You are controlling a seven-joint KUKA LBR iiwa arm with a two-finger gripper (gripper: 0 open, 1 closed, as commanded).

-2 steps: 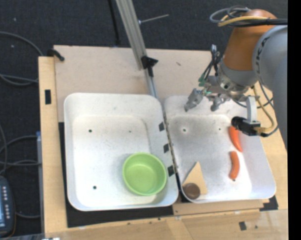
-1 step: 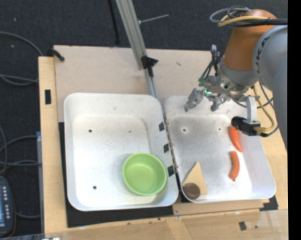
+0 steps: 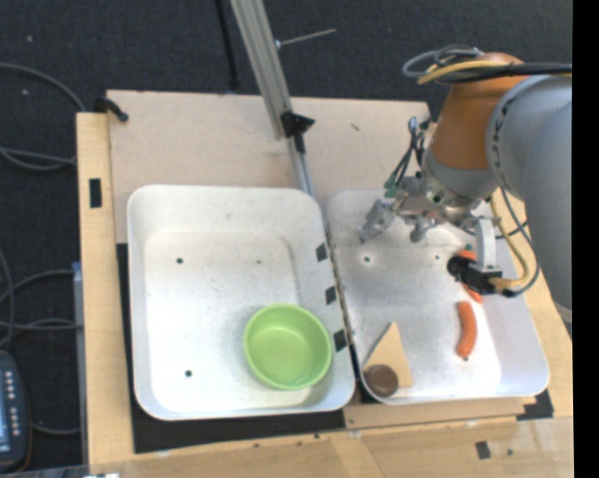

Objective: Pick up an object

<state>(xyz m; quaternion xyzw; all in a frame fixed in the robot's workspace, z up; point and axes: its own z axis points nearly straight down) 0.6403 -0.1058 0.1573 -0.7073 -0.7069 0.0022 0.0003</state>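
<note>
Pincer hangs released over the far part of the right bin, grasping nothing.

Its two grey fingers are spread apart above bare bin floor near the far rim, well apart from every loose thing. The carrot, a slim orange stick, lies near the bin's right side with its long axis running almost straight from far to near, the near tip leaning slightly right. A tan wedge lies at the near left corner, its point aimed away from the camera, and a brown disc touches its base. The left bin holds a green bowl, upright, in its near right corner. Both bins sit on the counter.
</note>
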